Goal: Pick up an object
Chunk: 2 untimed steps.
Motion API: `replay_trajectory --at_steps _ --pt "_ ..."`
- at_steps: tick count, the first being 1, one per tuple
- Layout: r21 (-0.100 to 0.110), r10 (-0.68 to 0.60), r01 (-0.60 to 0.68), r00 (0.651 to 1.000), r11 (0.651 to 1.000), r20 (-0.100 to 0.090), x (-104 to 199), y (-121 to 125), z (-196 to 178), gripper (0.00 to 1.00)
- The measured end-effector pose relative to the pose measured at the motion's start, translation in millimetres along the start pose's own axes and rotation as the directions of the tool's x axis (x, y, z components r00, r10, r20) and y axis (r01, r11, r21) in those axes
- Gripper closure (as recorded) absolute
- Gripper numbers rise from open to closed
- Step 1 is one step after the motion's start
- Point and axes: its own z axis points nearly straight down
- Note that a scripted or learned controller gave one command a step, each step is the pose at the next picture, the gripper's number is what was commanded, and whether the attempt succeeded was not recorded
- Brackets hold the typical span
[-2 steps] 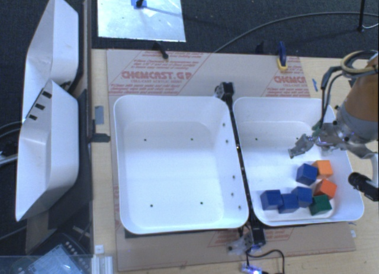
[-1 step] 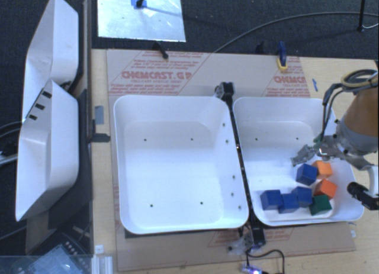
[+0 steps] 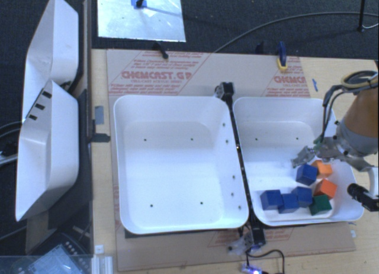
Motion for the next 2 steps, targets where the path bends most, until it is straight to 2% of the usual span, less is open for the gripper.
replay_trajectory --at_steps 1,2 --pt "-0.002 0.044 -0.044 0.999 0.999 -0.002 5.4 1.0 1.1 0.00" --pt "-0.001 0.032 -0.032 0.999 0.999 0.000 5.9 1.0 1.1 0.00"
